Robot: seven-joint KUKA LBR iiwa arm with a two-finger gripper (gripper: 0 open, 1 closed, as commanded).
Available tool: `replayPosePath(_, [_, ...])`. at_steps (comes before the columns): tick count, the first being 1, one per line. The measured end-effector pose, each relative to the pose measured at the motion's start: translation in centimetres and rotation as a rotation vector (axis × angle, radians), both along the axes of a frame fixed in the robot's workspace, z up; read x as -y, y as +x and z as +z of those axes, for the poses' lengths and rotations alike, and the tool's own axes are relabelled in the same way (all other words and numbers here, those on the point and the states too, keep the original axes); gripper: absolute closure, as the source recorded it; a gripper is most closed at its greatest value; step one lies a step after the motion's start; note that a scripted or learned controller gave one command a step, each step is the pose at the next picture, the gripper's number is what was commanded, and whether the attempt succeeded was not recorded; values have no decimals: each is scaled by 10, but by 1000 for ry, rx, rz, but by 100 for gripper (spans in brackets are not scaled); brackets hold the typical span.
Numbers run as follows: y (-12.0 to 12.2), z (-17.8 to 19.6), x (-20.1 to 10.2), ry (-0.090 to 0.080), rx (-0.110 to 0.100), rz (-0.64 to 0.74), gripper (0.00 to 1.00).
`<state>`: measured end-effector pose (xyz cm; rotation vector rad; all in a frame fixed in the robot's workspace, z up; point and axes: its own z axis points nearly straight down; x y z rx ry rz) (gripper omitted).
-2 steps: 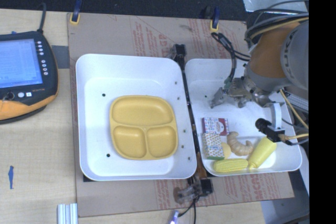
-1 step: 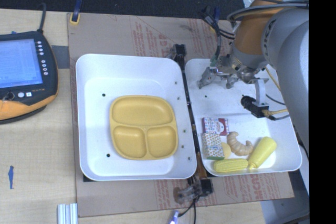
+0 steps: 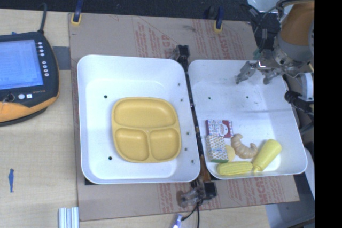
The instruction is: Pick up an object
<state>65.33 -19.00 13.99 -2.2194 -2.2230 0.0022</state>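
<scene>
Well apart from the gripper [image 3: 252, 76] lie 2 corn cobs [image 3: 251, 162].

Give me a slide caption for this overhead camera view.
Open gripper poised over the right bin's far end, with toy foods clustered near; yellow divided plate in left bin.

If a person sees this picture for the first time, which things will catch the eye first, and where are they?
The big yellow divided plate lies in the middle of the left bin. In the right bin, a small heap sits at the near edge: two corn cobs, a tan ginger-like piece and two small packets. The arm's hand, fingers spread, hangs over the far part of the right bin, apart from the heap.
</scene>
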Motion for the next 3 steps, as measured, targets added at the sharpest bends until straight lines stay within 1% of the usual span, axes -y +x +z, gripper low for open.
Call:
replayPosePath(1, [0, 10, 0, 0, -1, 3, 100])
replayPosePath(2, [-75, 47, -31, 0, -2, 2, 100])
replayPosePath(3, [-96, 52, -101, 0, -4, 6, 100])
